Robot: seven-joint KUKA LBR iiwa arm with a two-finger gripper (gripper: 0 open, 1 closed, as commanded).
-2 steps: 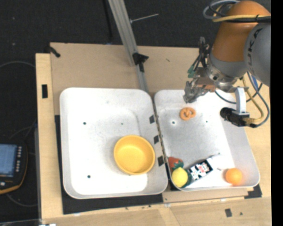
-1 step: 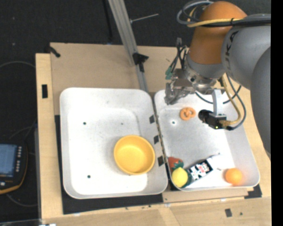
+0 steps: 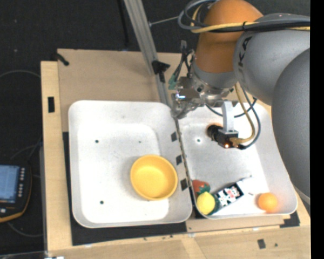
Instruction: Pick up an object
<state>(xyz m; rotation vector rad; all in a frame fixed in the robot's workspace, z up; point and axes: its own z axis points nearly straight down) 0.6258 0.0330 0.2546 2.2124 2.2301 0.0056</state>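
My gripper [image 3: 179, 108] hangs low over the far end of the divider between the two bins, under the orange band of the wrist [image 3: 227, 34]. Nothing shows in it. A yellow bowl [image 3: 154, 177] sits upright in the left bin [image 3: 97, 128], near its front right. Along the front of the right bin [image 3: 264, 161] lie a yellow lemon-like fruit [image 3: 206, 203], a small red piece [image 3: 200, 186] just behind it, a black-and-white box [image 3: 230, 193] and an orange ball [image 3: 267, 201]. All of these are well in front of the gripper.
A grey metal rail [image 3: 143, 31] slants down from the top to the divider beside the gripper. A small black part with cables [image 3: 222, 136] hangs from the wrist over the right bin. A handheld controller [image 3: 8, 190] lies off the bench at left.
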